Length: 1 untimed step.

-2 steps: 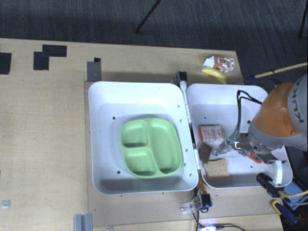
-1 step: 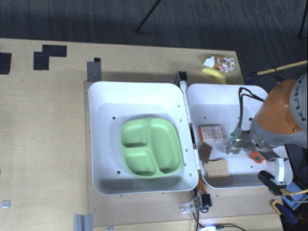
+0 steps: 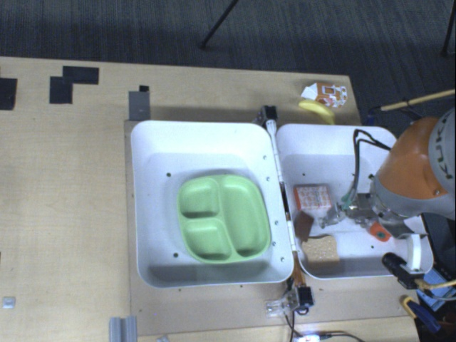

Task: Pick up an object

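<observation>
The gripper (image 3: 335, 216) hangs low in the right bin (image 3: 324, 144); its state I cannot tell. A printed box (image 3: 312, 197), lettering unreadable, lies just left; a tan sponge (image 3: 322, 248) sits below-left.

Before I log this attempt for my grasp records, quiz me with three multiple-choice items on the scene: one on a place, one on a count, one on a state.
1. Where does the green divided plate lie?
A. in the left bin
B. in the right bin
C. on the bench outside the bins

2. How many compartments does the plate have?
A. two
B. three
C. five

3. How does the plate sit?
A. stood on its edge
B. upside down
C. right side up, flat on the bin floor

Key: 1 A, the plate is inside the left bin. 2 B, two small wells and one long one show. 3 C, its hollow wells face the camera.
</observation>
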Each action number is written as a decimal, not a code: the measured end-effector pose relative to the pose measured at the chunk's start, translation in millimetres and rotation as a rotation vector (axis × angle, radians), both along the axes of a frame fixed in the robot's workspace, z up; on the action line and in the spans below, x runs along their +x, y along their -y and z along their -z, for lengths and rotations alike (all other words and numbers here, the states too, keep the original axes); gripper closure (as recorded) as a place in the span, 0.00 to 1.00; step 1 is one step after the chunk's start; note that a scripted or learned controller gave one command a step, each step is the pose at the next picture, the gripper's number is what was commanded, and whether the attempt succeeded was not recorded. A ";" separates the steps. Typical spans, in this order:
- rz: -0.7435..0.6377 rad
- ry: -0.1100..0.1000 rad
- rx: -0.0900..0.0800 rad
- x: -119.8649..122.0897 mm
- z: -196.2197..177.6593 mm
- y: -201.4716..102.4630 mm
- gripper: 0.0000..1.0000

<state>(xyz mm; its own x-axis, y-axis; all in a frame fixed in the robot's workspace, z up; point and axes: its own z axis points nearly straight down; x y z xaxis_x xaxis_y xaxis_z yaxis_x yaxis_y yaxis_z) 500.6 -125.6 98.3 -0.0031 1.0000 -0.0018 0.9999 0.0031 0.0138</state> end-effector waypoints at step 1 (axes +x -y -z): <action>-0.002 0.003 0.000 1.6 -10.6 -0.5 1.00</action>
<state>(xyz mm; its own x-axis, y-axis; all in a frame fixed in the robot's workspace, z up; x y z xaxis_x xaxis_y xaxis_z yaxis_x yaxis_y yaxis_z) 502.1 -125.1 108.8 -0.0048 1.0000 -0.0014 0.9998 0.0048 0.0169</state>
